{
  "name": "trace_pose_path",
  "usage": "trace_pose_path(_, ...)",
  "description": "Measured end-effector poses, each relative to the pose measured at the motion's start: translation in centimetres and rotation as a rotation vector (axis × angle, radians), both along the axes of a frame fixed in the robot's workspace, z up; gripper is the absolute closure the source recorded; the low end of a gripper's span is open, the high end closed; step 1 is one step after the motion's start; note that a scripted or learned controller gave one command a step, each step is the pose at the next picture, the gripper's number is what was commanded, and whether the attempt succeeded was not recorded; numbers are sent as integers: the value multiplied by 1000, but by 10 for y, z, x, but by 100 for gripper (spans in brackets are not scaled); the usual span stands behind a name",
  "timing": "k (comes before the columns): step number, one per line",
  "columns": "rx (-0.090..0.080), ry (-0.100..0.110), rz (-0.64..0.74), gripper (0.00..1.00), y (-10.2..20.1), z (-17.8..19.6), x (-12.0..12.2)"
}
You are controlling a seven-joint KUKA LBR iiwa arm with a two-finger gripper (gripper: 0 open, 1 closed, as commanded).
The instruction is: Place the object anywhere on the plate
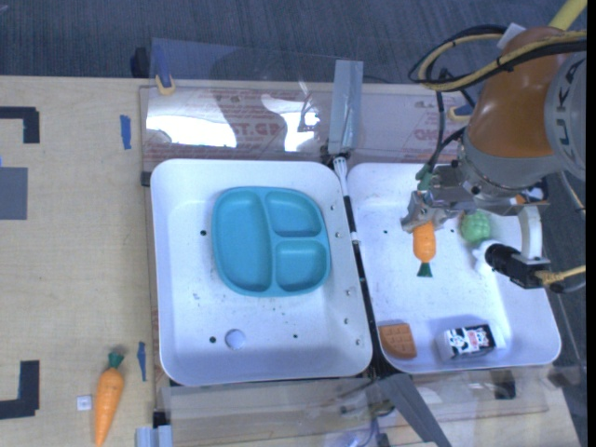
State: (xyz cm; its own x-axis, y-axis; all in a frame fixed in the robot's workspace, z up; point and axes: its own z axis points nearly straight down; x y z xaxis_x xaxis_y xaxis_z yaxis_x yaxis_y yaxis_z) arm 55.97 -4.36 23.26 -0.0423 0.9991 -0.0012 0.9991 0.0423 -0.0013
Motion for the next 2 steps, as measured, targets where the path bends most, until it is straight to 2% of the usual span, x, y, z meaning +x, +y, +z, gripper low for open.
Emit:
trace_pose_path(1,3,-1,-24,100,91,-23,37)
trace_pose_path(2,1,-3,-29,0,87,-21,37)
